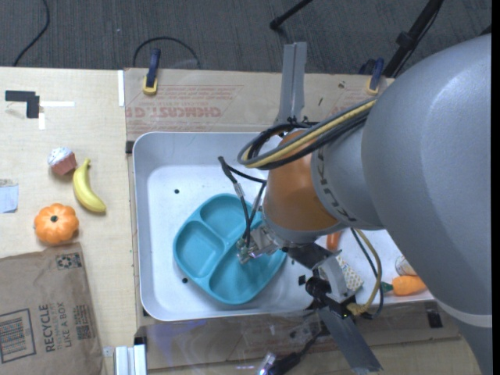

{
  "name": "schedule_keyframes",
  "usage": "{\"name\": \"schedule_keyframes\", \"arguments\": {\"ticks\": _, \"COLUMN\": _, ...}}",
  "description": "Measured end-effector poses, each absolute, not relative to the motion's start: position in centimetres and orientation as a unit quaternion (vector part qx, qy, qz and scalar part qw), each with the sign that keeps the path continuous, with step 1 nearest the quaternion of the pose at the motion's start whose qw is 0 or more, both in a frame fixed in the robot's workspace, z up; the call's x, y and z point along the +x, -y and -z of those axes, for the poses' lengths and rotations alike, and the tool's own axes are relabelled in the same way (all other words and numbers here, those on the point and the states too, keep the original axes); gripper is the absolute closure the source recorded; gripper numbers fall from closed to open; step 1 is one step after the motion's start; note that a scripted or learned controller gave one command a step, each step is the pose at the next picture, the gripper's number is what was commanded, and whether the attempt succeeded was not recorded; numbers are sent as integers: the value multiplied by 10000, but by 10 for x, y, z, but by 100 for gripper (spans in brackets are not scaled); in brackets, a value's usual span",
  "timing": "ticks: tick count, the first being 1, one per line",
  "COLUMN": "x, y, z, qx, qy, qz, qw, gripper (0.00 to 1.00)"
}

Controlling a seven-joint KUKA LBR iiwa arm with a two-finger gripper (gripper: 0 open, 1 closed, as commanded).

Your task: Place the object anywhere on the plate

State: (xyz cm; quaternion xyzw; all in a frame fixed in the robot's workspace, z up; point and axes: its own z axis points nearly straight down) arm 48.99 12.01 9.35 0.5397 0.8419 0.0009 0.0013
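A blue divided plate (pixel 205 248) lies tilted in the left white bin (pixel 156 209), toward its front. My gripper (pixel 248 250) hangs over the plate's right compartment, close to its surface, and the wrist hides what is under it. No object shows in the gripper from this angle. An orange carrot-shaped toy (pixel 408 285) lies in the right bin, right of the arm. A small orange piece (pixel 333 241) peeks out beside the wrist.
On the bench to the left lie a banana (pixel 87 187), a small pumpkin (pixel 56 223) and a cupcake toy (pixel 62 161). A cardboard sheet (pixel 43 311) covers the front left. The grey arm hides most of the right bin.
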Motion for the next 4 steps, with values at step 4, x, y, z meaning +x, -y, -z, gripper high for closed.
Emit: {"name": "schedule_keyframes", "arguments": {"ticks": 4, "x": 478, "y": -14, "z": -190, "qx": 1795, "qy": -9838, "qz": 2, "qw": -13, "gripper": 100}}
